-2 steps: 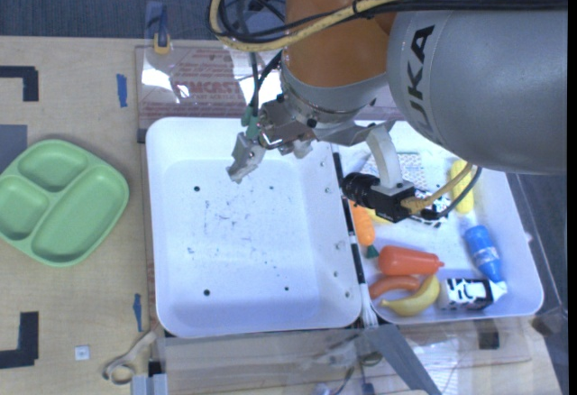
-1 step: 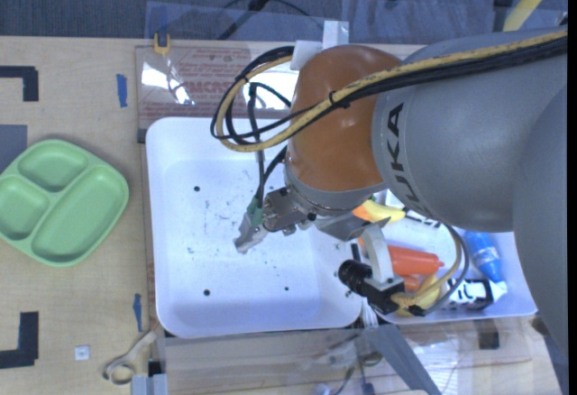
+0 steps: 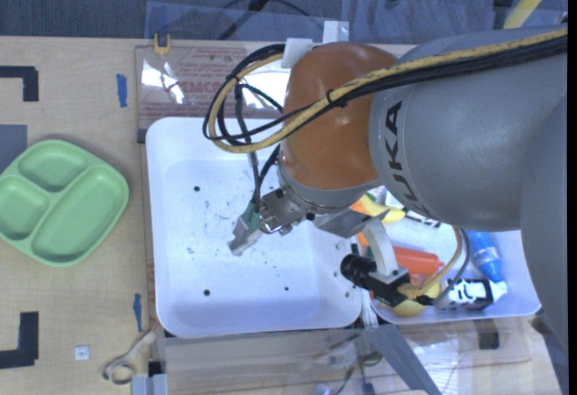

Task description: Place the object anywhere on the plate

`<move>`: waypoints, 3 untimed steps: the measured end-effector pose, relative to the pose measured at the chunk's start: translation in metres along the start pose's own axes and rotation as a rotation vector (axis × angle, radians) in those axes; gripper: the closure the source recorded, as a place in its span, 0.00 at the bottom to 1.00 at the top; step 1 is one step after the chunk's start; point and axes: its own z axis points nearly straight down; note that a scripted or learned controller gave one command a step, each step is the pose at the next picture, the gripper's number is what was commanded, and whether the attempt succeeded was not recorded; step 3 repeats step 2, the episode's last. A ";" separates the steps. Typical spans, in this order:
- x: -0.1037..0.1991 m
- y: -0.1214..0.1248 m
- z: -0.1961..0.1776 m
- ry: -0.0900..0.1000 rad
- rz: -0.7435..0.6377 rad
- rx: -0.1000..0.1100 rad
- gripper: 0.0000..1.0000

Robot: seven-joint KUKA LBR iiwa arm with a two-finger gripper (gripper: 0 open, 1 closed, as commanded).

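A light green plate (image 3: 61, 201) with three compartments lies on the wooden bench at the far left, outside the bins. My gripper (image 3: 242, 238) hangs low over the middle of the left white bin (image 3: 189, 294), its tip close to the bin floor. Nothing shows clearly in its grasp. The orange band and grey arm cover the upper part of both bins. Partly hidden by the arm, several things lie in the right bin (image 3: 518, 307): an orange object (image 3: 416, 256), a blue bottle (image 3: 485, 253), a yellow piece (image 3: 413, 303) and a white and black item (image 3: 469, 291).
The left bin's floor carries small dark specks. Blue tape marks (image 3: 121, 88) and black corner marks (image 3: 27, 82) sit on the bench. A clear plastic sheet (image 3: 185, 73) lies behind the bins. Open bench separates the plate from the left bin.
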 end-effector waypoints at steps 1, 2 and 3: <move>-0.005 0.078 0.053 0.000 0.192 0.001 1.00; 0.024 0.010 0.123 0.001 0.038 0.002 1.00; 0.024 0.010 0.123 0.001 0.038 0.002 1.00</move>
